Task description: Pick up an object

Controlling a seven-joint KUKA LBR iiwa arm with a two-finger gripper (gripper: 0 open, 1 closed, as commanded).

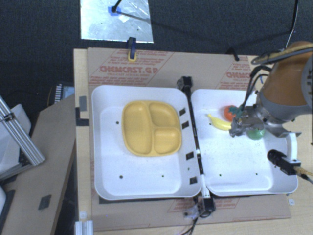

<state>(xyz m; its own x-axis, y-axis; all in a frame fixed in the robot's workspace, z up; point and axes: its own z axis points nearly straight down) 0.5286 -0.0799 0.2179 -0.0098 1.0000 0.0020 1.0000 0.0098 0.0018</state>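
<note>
Grey metal pincer stood low over the right-hand shallow white plastic bin, in the bin's far half. It hung from the grey arm with the orange band. Released or clenched: could not tell, since the wrist body covered it from above. Whether it grasped anything could not be told either.

Nearest items, all lying on the floor of the same bin:
- Small yellow banana-shaped toy lay just beside the pincer, on the side away from the arm. Its near end reached up to the pincer; contact could not be judged.
- Orange-red round toy fruit sat just beyond the banana, on the pincer's far side, close against the banana's back.
- Green rounded object lay just beside the pincer on the arm side, partly hidden under the wrist. Its exact shape was not clear.

Farther out, past the seam between the bins, the left-hand shallow white plastic bin held a yellow three-compartment plastic plate. The plate lay flat, well apart from the pincer.

Both bins rested on a brown cardboard sheet with red lettering. Beyond that, farthest from the pincer, a crinkled silver foil square lay on the dark floor.
</note>
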